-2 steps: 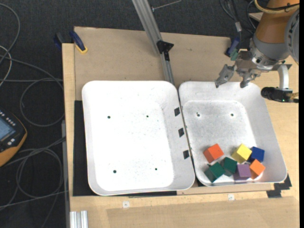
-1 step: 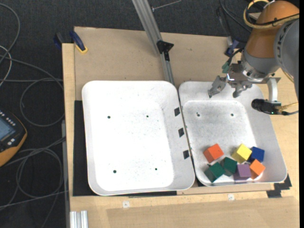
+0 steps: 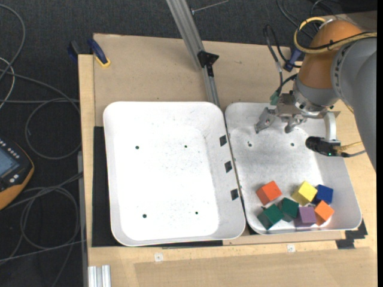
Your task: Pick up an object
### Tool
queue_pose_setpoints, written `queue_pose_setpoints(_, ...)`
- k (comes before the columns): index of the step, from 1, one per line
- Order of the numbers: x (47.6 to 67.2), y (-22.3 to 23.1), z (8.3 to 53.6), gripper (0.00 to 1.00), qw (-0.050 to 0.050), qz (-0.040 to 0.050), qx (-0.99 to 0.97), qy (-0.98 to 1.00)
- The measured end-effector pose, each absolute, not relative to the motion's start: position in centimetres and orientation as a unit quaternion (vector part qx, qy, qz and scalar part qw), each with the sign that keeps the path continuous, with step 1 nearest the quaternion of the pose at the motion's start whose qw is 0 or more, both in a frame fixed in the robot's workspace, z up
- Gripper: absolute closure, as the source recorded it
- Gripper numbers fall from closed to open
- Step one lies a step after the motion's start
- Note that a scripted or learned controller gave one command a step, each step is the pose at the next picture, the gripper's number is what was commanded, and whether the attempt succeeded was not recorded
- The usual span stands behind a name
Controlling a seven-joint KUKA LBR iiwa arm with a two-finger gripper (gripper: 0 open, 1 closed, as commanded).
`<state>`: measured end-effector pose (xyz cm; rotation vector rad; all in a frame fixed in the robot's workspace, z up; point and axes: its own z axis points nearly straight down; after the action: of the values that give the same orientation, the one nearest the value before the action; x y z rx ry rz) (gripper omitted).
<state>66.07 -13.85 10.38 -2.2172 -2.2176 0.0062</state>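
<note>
Blocks [image 3: 294,204] of several colours cluster in the near corner of the right bin [image 3: 251,160]; my pincer [image 3: 277,120] hangs apart and holding nothing over its far end.

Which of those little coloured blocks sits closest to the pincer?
The orange block at the left of the pile. It sits a little apart from the others, at the end of the cluster nearest the pincer, which hangs over the bare far part of the right bin.
</note>
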Motion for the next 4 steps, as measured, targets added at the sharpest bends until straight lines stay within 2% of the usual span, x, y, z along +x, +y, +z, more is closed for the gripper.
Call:
queue_pose_setpoints(1,66.3,-13.9,12.0,1.00,-0.001,-0.0011,-0.707,-0.707)
queue_pose_setpoints(2,65.9,-14.3,16.8,1.00,-0.003,-0.0016,-0.707,-0.707)
queue_pose_setpoints(4,66.7,-14.2,24.7,1.00,-0.003,-0.0018,-0.707,-0.708)
